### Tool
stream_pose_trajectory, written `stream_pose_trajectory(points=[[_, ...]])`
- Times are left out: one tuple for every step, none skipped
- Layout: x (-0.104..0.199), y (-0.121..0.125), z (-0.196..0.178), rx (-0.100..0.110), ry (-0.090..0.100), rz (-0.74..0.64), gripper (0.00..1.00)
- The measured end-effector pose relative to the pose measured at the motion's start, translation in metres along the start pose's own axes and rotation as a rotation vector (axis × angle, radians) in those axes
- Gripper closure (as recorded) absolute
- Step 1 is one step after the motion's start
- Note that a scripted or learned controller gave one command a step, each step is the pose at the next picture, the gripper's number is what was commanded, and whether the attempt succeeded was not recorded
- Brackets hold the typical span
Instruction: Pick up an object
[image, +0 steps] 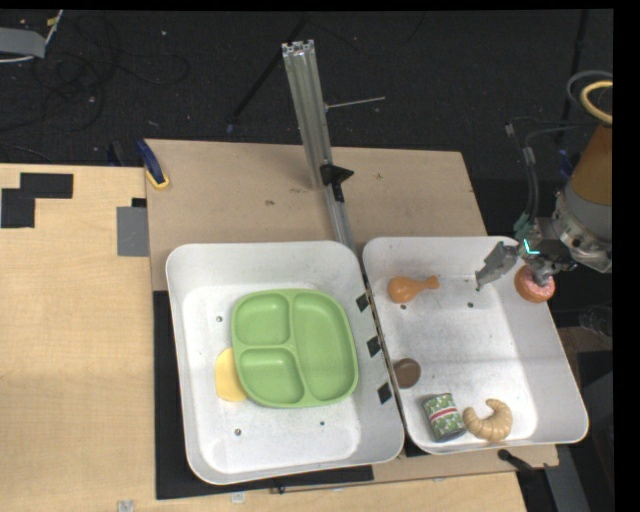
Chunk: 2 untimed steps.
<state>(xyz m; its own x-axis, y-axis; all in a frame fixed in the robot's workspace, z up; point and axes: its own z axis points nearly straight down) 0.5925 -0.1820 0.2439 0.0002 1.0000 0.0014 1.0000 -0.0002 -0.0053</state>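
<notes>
My gripper (516, 274) hangs over the far right corner of the right bin (560, 380), its jaws spread open. One grey finger (492, 267) points down-left toward the bin floor. A round red-orange fruit (535, 286) sits at the bin's right rim, just under the other finger; I cannot tell if they touch. Nothing shows between the fingers. An orange pear-shaped toy (411, 289) lies at the bin's far left. A brown round piece (406, 373) rests by the left wall. Near the front lie a green can (442, 416) and a tan croissant (490, 420).
The left bin (195, 300) holds a green divided plate (295, 346) with a yellow piece (228, 376) tucked under its left edge. A metal post (310, 130) rises behind the gap between the bins. Black clips (372, 345) line the shared wall.
</notes>
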Motion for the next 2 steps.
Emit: stream_pose_trajectory(points=[[0.0, 0.001, -0.001, -0.003, -0.001, 0.0, 0.0], [0.002, -0.001, 0.042, 0.002, 0.0, -0.001, 0.0]])
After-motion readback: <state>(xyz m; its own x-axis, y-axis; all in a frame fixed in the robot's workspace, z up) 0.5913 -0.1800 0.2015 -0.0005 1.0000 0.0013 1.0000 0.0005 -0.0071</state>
